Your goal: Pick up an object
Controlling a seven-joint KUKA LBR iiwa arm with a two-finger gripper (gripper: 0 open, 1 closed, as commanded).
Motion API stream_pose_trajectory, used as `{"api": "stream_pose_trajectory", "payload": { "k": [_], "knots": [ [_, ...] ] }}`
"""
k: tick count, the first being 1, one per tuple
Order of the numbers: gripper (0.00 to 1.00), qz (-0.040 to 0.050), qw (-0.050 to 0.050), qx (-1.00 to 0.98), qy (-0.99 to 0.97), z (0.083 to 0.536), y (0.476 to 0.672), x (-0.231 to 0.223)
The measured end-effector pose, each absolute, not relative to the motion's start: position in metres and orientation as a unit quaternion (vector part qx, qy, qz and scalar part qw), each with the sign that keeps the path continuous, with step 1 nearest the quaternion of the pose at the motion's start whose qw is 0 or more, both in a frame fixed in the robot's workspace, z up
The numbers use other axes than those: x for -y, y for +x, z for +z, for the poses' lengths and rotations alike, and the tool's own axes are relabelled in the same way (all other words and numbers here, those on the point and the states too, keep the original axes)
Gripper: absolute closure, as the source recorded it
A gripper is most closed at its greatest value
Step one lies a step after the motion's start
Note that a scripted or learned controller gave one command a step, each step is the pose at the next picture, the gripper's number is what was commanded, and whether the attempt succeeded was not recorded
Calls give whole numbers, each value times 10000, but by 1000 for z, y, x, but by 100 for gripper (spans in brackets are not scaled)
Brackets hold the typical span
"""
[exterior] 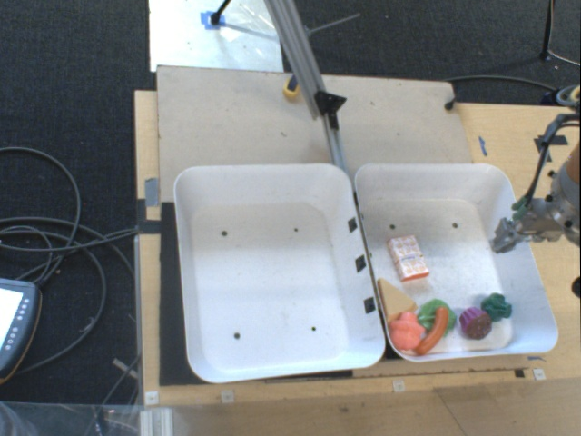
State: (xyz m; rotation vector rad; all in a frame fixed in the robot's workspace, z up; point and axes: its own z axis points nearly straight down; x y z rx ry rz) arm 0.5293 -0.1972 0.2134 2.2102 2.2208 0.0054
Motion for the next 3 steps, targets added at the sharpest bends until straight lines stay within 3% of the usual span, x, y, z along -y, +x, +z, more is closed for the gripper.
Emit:
{"api": "stream_pose_trajectory", "payload": {
  "k": [1, 3],
  "knots": [
    [100, 15, 35, -7091, 7051, 260, 531, 198],
    [100, 10, -8, -7106, 7036, 253, 506, 98]
  ]
}}
